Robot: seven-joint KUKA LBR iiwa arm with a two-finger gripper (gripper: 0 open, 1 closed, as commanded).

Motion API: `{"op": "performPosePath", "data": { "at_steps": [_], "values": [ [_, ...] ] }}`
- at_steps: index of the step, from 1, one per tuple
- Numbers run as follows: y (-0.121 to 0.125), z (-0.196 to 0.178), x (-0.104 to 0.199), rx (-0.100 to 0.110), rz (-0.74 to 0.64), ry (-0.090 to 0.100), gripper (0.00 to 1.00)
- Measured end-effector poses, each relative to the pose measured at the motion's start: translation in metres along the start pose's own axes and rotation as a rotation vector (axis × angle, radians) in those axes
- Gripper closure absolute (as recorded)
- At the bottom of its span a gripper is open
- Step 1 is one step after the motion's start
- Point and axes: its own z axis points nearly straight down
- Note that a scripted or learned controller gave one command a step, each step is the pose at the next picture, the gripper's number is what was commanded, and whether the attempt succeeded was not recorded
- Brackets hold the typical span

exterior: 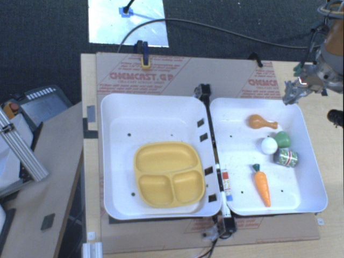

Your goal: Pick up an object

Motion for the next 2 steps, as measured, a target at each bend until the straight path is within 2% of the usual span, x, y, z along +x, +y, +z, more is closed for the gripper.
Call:
{"op": "performPosePath", "data": {
  "at_steps": [2],
  "values": [
    [-0.018,0.028,0.109,0.005,-0.003,0.004,1.0]
  ]
}}
